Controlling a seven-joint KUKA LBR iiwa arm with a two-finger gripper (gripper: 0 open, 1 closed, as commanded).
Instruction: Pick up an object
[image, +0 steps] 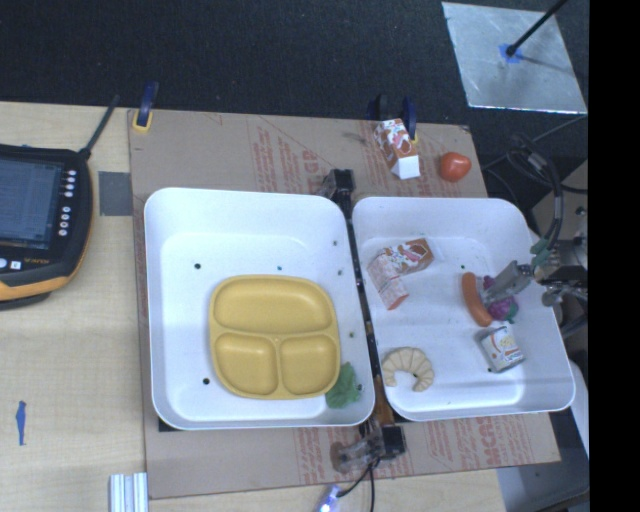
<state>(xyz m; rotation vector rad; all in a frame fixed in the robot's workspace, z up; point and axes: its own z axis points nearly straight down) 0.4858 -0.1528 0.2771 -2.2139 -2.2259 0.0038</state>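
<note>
- The gripper (508, 285) reached in at the right bin's (455, 402) right side, low over a small purple object (503, 305) that lay just beside the upper end of an orange sausage (474, 299).
- Whether the fingers were spread or pressed together could not be told; they were dark and blurred against the purple piece.
- The purple object looked small, light and probably rigid plastic toy food; its shape was partly covered, so a grip across its narrow width seemed the safest guess.
- The sausage looked smooth and rounded and likely to roll or slip; it would be best pinched across its middle.
- Also in that bin lay a wrapped packet (397, 268), a croissant (409, 367) and a small can (502, 347), all well apart.
- The left bin (180, 215) held a yellow divided tray (275, 335) and a green piece (345, 388) at its corner.
- The arm was cut off at the right edge.
</note>
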